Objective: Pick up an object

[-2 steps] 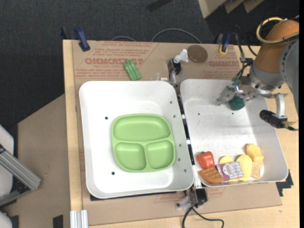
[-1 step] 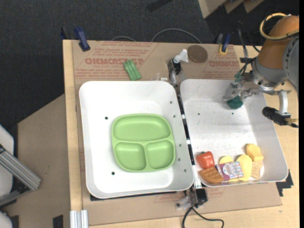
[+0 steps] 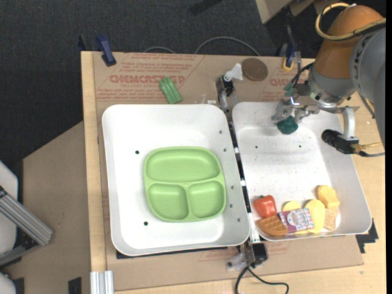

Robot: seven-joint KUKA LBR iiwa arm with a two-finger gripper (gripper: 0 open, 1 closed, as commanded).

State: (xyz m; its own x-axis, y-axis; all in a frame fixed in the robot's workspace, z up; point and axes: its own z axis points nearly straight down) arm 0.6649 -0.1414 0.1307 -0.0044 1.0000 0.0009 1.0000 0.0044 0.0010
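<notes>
My gripper (image 3: 286, 119) hangs over the far end of the right bin (image 3: 343, 176), with the arm coming in from the right. A small dark teal round object (image 3: 286, 126) sits at its fingertips, and the fingers look shut on it. It seems to be just above the bin floor. At the bin's near end lie a red pepper (image 3: 264, 205), a brown-orange piece (image 3: 273, 226), a pink-purple packet (image 3: 297, 219) and yellow pieces (image 3: 317, 212).
The left bin (image 3: 122, 133) holds a green divided plate (image 3: 184, 183). On the cardboard behind the bins lie a green item (image 3: 171, 90), a brown disc (image 3: 254, 70) and a small white piece (image 3: 232, 75). Blue clamps (image 3: 105, 49) grip the far edge.
</notes>
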